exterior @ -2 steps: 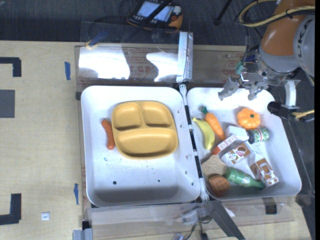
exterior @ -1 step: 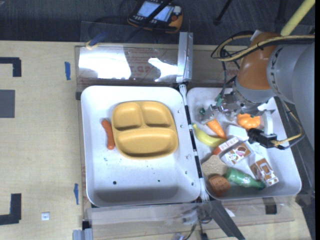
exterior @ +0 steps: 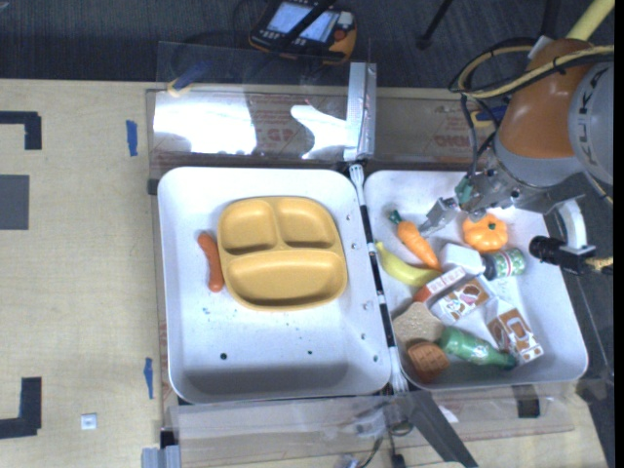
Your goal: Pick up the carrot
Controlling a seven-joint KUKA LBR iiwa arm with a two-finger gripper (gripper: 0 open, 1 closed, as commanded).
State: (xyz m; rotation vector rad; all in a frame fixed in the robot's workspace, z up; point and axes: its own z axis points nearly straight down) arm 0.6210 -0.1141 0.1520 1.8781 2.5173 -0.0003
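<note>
Carrot-wise, the sweep ran from the wooden bench (exterior: 68, 261) at the left into the left white bin (exterior: 185, 359), where a small orange-red sausage-shaped piece (exterior: 212, 261) lay just beside a yellow three-compartment plastic tray (exterior: 283, 252). In the right white bin (exterior: 570, 354), the orange carrot with a green top (exterior: 415, 241) lay tilted near the dividing wall, touching a yellow banana (exterior: 405, 267) below it. The claw (exterior: 450, 212) hung just to the carrot's upper right, close but apart from it, nothing between its fingers; whether they were spread could not be told. Further right sat a small orange pumpkin (exterior: 485, 233), with a green bottle (exterior: 475, 348) and cartons lower down.
</note>
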